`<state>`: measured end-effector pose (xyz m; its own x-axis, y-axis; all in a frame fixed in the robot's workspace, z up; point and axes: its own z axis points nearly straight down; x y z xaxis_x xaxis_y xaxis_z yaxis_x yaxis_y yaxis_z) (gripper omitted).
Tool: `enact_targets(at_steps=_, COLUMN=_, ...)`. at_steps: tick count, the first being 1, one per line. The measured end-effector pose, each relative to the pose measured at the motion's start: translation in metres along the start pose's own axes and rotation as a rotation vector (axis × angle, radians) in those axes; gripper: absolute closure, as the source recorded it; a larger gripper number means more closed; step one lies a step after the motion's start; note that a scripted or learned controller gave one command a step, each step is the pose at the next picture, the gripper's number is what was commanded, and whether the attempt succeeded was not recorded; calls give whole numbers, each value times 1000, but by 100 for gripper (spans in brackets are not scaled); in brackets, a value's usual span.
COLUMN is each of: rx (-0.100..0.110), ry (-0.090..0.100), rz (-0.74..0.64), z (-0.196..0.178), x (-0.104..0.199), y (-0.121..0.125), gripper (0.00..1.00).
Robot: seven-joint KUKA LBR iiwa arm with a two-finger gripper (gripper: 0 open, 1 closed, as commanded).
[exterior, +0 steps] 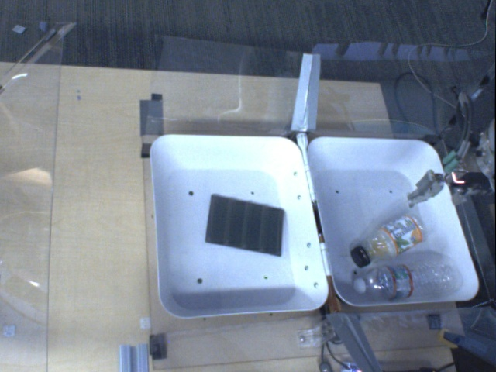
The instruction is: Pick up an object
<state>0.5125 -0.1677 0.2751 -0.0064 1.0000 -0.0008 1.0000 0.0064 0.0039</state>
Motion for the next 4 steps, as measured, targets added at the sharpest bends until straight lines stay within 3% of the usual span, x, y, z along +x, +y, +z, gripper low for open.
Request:
enact_targets(at_steps=1, rx=-5, ry=-1, rz=34, z=145, x=-23, y=-16, gripper=0)
enact_targets(at_steps=2, rx=-9, ry=-3, rz=-108, z=186, x=-23, y=-22, gripper=0)
enact_targets(at_steps=3, rx=-12, ry=-2, rz=-274, z=185, x=26, y=15, gripper=0)
enact_targets(at_steps=4, rx=-14, ry=-5, rz=-360, z=185, x=17, y=-20, gripper=0)
